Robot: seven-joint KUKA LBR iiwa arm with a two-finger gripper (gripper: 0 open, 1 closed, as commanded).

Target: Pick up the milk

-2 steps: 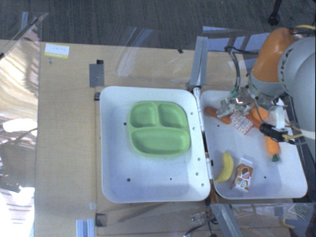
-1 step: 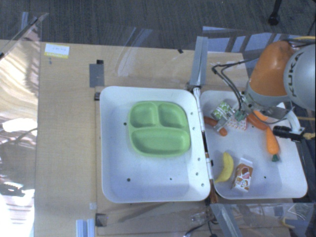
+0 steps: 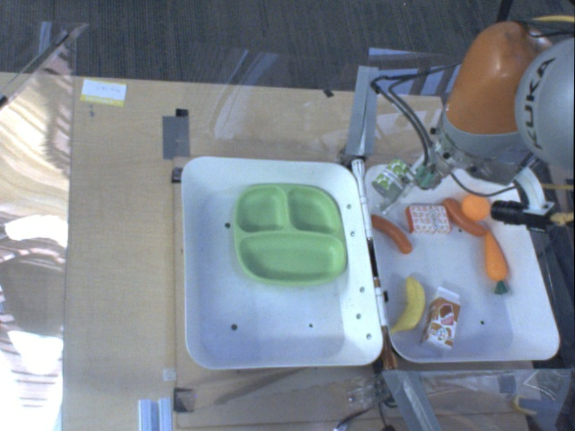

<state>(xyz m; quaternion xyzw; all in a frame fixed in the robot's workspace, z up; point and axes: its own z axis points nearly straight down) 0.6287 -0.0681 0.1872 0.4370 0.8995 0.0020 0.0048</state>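
Milk (image 3: 442, 321), a boxy printed carton, is seen lying in right bin (image 3: 530, 339), front area, just beside curved yellow banana (image 3: 411, 303). Tool (image 3: 422, 176) is seen well apart, at bin's back, near a small green-white can (image 3: 388, 180). Tool's grip: can't be told.

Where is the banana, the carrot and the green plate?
banana (image 3: 411, 304), camera view, middle of its yellow curve.
carrot (image 3: 495, 257), camera view, middle of its orange body.
green plate (image 3: 289, 257), camera view, floor of its large front compartment.
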